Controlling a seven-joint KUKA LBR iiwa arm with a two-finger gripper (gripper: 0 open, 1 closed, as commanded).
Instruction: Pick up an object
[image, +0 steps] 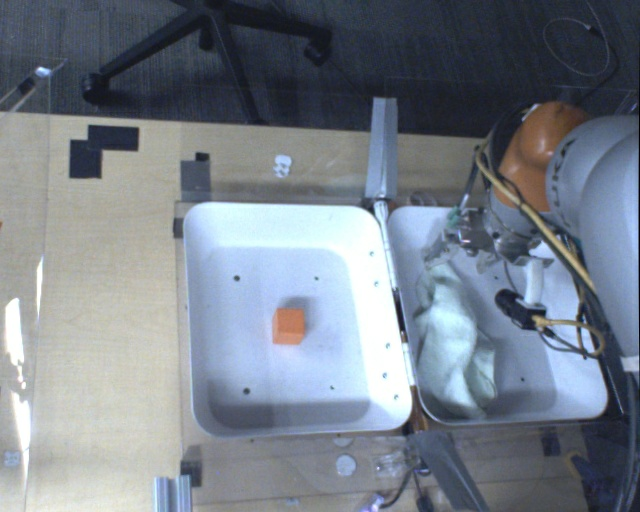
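**Gripper down in right bin by the cloth; orange block sits alone in left bin**

Arm comes in from the right, grey w/ orange band near the top, cables looping along its side. Gripper is low over the right bin, at the bin's far left corner, right at the top end of a crumpled white cloth. Can't tell how far the gripper is spread, or whether it has hold of anything – that part is small, cluttered and blends w/ the cloth edge.

Cloth lies lengthwise along the right bin's left wall, from near the gripper down to the near edge, bunched and thicker at the lower end.

Left bin holds one small orange block, approx. centre of the floor, a bit toward the near side, well apart from all walls and from the arm.

Both bins sit side by side on the wooden desk, touching along a metal divider rail. Black tape patches at desk's far left. Dark floor beyond, w/ the legs of a chair base.
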